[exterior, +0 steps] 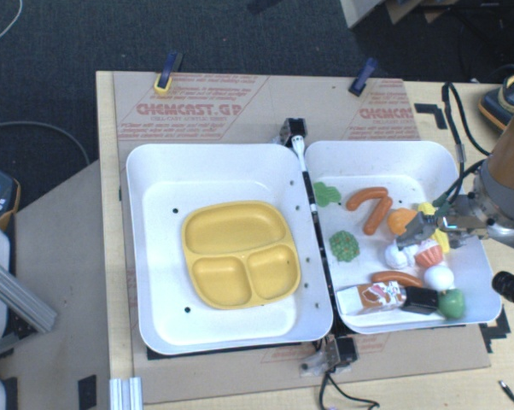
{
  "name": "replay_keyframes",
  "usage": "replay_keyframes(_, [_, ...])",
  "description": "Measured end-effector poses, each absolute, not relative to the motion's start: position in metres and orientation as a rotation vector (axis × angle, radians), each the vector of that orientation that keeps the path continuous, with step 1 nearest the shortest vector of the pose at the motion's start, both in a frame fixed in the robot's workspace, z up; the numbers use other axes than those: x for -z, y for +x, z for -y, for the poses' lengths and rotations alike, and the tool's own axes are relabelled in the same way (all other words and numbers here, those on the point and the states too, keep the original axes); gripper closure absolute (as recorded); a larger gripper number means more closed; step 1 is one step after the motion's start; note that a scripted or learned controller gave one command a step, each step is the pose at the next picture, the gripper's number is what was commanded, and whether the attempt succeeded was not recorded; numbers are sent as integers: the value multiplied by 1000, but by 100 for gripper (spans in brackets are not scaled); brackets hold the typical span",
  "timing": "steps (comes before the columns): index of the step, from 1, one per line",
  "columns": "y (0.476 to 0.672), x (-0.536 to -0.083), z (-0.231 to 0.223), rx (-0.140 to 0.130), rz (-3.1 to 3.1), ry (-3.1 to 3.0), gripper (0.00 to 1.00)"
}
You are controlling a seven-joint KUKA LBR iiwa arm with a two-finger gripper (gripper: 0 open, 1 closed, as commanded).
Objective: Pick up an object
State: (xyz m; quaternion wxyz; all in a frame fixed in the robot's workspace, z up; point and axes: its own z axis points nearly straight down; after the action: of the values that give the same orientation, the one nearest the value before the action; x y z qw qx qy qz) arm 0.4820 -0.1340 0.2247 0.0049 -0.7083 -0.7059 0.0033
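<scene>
My hand (421,229) sits low in the right bin (359,156), near its right edge, amid crowded toy food; I cannot tell its grip state. The orange piece (401,220) lies just beside it. Risk, I judge: close neighbours such as the white egg (439,278) get nudged, spoiling the grasp.

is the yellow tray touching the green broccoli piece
Apart. The camera view shows the yellow tray in the left bin and the broccoli in the right bin.
</scene>
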Motion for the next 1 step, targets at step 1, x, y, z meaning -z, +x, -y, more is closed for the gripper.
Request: replay_keyframes(1, [485,-230,134,0,2221,-2222,0])
